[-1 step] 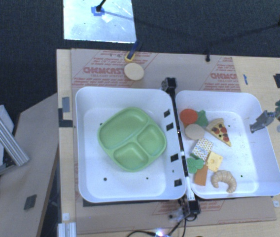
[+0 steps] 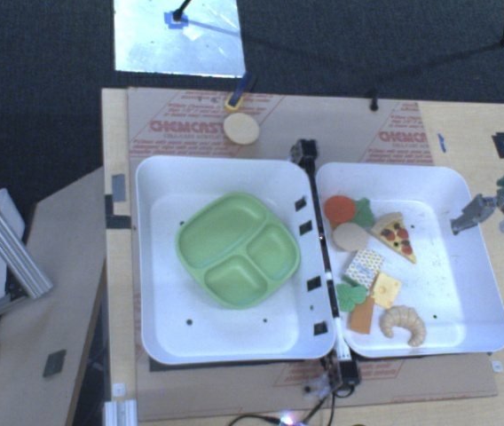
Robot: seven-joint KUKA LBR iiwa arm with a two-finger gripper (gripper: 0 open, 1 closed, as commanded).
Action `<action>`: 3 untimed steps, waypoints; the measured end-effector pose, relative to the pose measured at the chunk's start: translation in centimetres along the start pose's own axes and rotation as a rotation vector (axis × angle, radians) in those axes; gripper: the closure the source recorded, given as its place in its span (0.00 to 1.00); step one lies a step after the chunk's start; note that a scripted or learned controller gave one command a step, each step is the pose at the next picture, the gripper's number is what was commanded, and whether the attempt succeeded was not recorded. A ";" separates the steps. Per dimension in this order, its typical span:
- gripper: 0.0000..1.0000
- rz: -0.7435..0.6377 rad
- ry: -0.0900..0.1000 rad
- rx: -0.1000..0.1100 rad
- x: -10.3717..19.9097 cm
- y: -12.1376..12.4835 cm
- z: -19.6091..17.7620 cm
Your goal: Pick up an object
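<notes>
**White bins, toy food, one gripper at the right edge**

White plastic, shallow, two bins side by side on a bench topped with printed brown board.

Left bin: holds one pale green divided plate with three compartments, lying flat near the bin's middle, turned at an angle to the walls.

Right bin: holds the toy food, all gathered in the left half, near the wall shared with the other bin.
- Red round piece, toward the far left corner, with a green leafy piece touching its right side.
- Beige round piece, just in front of the red one.
- Pizza slice, yellow with red spots, to the right of the beige piece, point aimed toward the bin's middle.
- Pale patterned block, below the beige piece.
- Yellow cheese square, touching the patterned block's lower right.
- Dark green piece, against the left wall.
- Orange block, just in front of the green one.
- Croissant, tan, curved, nearest the front wall.

Gripper: grey, at the right bin's right wall, above the rim, well apart from every food piece. Nothing lies between its fingers; whether they stand apart or together cannot be told at this size.

Bench, beyond the bins: a tan disc near the far edge with a small yellow and blue object just behind it. A black hinge strip runs between the bins.
</notes>
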State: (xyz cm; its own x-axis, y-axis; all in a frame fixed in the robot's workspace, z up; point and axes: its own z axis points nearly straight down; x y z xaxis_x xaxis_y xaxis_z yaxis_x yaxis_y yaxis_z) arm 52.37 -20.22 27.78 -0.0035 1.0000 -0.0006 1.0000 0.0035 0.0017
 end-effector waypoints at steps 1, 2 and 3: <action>0.00 0.002 0.002 0.005 0.4 -0.3 6.2; 0.00 0.002 0.002 0.004 0.8 0.7 11.3; 0.00 0.002 0.002 0.003 1.4 0.6 15.7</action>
State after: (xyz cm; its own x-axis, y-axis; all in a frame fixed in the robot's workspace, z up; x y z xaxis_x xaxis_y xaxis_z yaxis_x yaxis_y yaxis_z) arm 52.97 -18.78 12.09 -0.0012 1.0000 0.0012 1.0000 0.0012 -0.0016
